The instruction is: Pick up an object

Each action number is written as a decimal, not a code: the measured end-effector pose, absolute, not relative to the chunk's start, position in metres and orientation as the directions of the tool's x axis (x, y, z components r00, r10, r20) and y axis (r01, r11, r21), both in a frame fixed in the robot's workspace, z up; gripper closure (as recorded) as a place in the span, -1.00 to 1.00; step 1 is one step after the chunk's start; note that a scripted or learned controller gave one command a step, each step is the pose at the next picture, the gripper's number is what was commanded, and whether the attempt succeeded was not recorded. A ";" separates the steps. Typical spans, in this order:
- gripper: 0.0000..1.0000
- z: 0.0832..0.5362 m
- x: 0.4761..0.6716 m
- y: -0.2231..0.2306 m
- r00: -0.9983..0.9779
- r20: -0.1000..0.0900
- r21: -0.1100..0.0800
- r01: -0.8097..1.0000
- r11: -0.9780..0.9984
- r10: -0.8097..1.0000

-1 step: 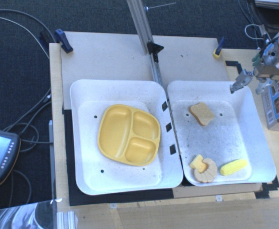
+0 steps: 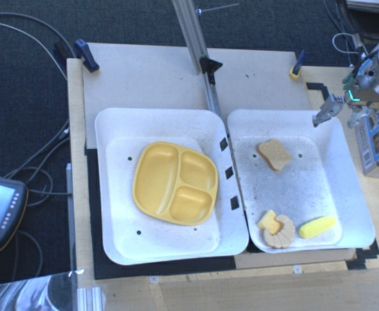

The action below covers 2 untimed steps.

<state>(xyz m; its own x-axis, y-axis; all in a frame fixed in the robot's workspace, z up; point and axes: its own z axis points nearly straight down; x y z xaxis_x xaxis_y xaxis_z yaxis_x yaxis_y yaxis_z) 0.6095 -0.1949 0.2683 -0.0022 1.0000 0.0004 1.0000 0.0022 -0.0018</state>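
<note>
The right bin (image 2: 344, 173) holds a tan bread slice (image 2: 275, 154) near its back. At its front lie a yellow cheese-like piece (image 2: 267, 221), partly on top of a round tan cookie (image 2: 281, 234), and a yellow corn cob (image 2: 317, 226). My gripper (image 2: 340, 115) hangs over the right bin's far right corner, well apart from all of them. Its fingers are open with nothing between them.
The left bin (image 2: 111, 173) carries a yellow divided plate (image 2: 175, 183). A metal pole (image 2: 195, 37) slants down to the seam between the bins. Blue clamps (image 2: 85, 54) sit at the bench's back corners, and a boxed item (image 2: 374, 144) stands right of the right bin.
</note>
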 end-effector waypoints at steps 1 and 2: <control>-1.00 0.222 0.606 -0.186 -0.002 0.002 -0.006 1.000 0.002 1.000; -1.00 0.178 0.604 -0.180 -0.001 0.002 -0.006 1.000 0.001 1.000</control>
<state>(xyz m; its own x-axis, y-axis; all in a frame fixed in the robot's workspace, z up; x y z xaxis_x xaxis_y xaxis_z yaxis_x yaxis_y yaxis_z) 0.6044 -0.1798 0.1775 -0.0010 1.0000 0.0022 1.0000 0.0010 -0.0059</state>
